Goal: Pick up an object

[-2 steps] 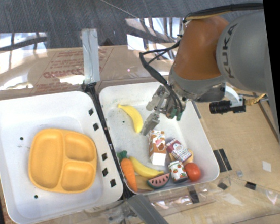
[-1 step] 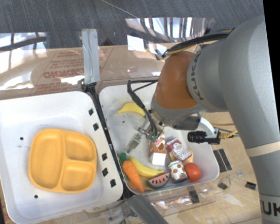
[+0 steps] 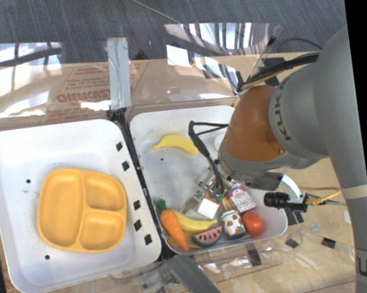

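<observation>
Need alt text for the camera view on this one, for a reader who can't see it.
A grey arm with an orange band reaches over the right bin, which holds a banana, carrot, watermelon slice, tomato and small packages. The left bin holds a yellow divided tray.

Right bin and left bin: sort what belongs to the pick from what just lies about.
Job:
gripper
banana
carrot
melon slice
jar
tomato
carton
right bin

Lying about:
yellow tray
left bin
</observation>
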`<state>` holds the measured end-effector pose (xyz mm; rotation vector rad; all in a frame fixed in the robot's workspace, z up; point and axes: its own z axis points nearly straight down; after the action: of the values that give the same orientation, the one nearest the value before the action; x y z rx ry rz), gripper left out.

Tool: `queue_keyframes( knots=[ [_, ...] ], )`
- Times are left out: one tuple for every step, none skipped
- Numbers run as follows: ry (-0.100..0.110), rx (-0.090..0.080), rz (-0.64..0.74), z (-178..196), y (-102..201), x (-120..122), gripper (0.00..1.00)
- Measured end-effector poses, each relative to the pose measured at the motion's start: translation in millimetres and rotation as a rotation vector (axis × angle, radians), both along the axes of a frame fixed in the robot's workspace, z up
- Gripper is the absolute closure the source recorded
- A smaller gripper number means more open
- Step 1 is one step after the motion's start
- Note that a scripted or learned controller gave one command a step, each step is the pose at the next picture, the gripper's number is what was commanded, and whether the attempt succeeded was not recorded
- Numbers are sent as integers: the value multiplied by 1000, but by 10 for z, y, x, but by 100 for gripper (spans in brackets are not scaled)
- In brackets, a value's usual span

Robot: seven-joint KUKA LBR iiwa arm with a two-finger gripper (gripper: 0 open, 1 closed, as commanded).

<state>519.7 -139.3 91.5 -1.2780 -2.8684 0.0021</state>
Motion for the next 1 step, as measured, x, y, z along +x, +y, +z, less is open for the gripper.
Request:
queue_keyframes(
  knots=[
    [-3,-1,260,11,-289,292,0]
  ],
)
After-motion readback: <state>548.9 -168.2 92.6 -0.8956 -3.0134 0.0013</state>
